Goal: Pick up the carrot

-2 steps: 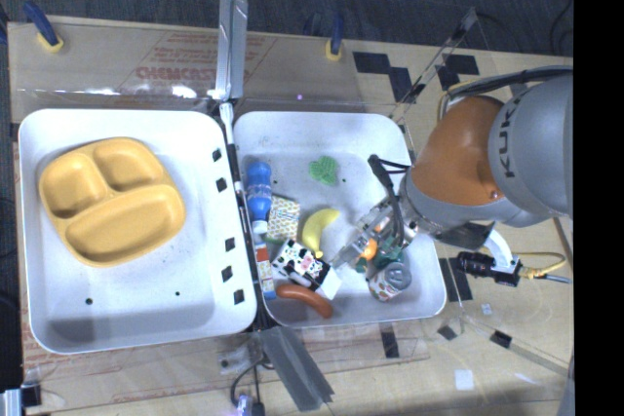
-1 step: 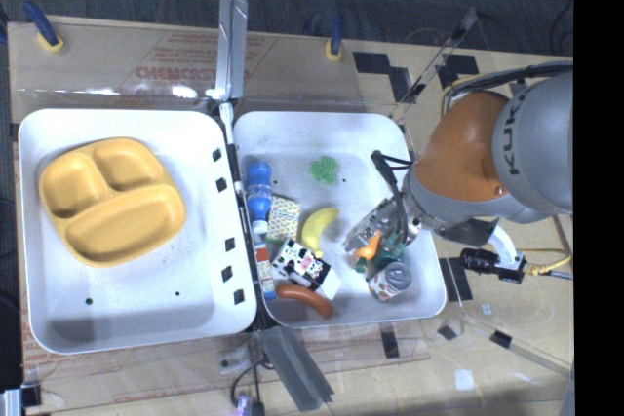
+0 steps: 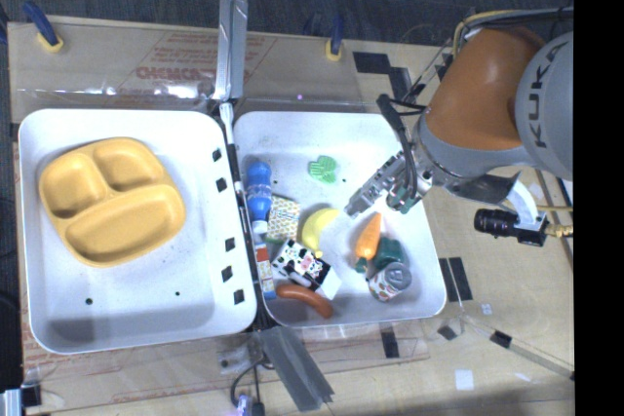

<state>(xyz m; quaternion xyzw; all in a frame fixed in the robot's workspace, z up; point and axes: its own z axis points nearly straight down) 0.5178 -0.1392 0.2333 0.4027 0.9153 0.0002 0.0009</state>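
I'm watching the gripper (image 3: 382,193) hovering just above the carrot (image 3: 368,237), which is lying in the right bin (image 3: 292,127) between the lemon (image 3: 318,227) and a can (image 3: 391,279). Can't tell gripper state. I'm judging it should drop straight, straddling the carrot's width and avoiding the can.

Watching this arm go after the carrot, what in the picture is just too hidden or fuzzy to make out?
- Gripper: blurred and seen from above, so how its fingers stand is unreadable in the camera view.
- Carrot: its lower end is tucked behind the can.
- Sausage: partly covered by the black-and-white box.
- Blue bottle: label too small to read.
- Arm: cut off by the right edge.
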